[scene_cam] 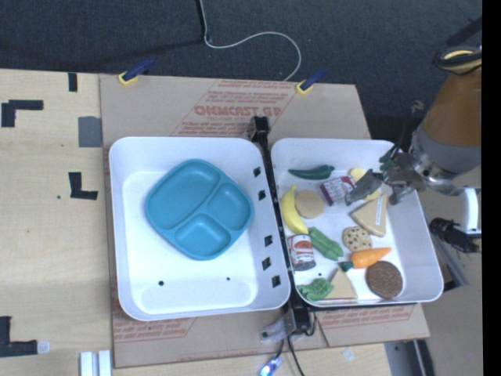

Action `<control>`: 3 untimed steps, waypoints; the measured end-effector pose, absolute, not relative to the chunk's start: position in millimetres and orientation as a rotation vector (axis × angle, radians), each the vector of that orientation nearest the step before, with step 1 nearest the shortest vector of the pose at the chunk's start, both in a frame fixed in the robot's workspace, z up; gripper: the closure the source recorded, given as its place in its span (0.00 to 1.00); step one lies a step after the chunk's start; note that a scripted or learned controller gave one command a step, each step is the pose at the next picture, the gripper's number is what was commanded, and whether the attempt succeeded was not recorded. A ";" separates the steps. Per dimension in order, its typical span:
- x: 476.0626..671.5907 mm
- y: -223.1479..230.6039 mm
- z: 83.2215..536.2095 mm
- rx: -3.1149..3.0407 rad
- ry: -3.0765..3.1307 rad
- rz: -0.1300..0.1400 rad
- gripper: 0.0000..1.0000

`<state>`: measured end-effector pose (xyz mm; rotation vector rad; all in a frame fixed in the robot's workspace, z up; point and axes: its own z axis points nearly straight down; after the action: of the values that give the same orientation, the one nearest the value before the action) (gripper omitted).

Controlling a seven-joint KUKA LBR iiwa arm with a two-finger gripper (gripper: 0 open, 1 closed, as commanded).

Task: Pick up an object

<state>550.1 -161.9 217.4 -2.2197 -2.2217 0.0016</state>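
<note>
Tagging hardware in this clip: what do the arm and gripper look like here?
One arm enters from the right: a bulky rounded grey body with an orange band above the wrist. At its end sits a dark grey metal gripper with angular, mechanical-looking linkages and thin fingers. A white and black fitting shows just below the arm. No readable markings or labels.

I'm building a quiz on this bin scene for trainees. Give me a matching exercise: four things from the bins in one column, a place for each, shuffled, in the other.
Things:
1. blue plate
2. banana
3. brown round patty
4. green chili pepper

Places:
A. near right corner of the right bin
B. far side of the right bin
C. middle of the left bin
D. right bin, along the wall next to the left bin

Pairs: 1-C, 2-D, 3-A, 4-B
</note>
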 end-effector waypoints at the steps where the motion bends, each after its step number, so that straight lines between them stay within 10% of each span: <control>1: 480.2 -119.9 206.7 -2.215 -2.216 0.006 0.00; 2: 483.1 -121.0 216.8 -2.217 -2.220 0.003 1.00; 3: 484.7 -45.6 283.2 -2.211 -2.233 -0.007 1.00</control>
<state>484.7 -45.6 283.2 -2.2112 -2.2331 -0.0072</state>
